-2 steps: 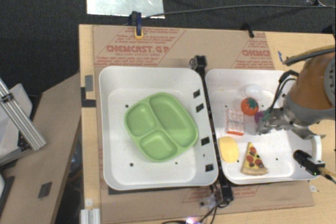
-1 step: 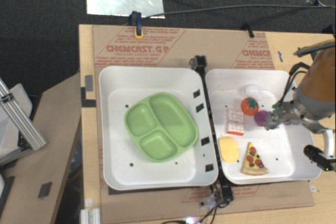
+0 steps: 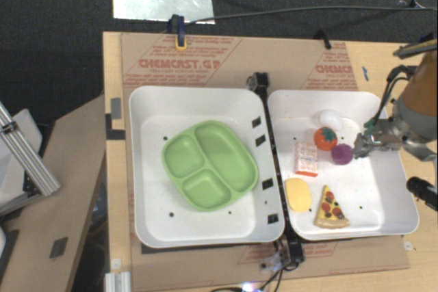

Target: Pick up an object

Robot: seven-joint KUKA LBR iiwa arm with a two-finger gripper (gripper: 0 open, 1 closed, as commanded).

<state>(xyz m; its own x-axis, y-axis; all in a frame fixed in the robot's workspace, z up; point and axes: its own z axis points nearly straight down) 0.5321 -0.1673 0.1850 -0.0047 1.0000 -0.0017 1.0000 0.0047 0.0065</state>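
The right bin (image 3: pixel 397 215) holds several small objects. A purple ball-like piece (image 3: pixel 341 154) lies near the middle right, and a red-orange tomato (image 3: pixel 326 138) sits just to its left and farther back. Behind the tomato is a white rounded piece (image 3: pixel 330 119). A white and red packet (image 3: pixel 306 158) lies left of the purple piece. Toward the front are a yellow piece (image 3: pixel 298 194) and a pizza slice (image 3: pixel 330 208). My gripper (image 3: pixel 361 146) reaches in from the right, low in the bin, with its tip right beside the purple piece.
The left bin (image 3: pixel 150 215) holds a green divided plate (image 3: pixel 209 165). Black clips run along the ridge between the two bins (image 3: pixel 267 147). The arm's grey body (image 3: pixel 417 113) hangs over the right bin's far right edge.
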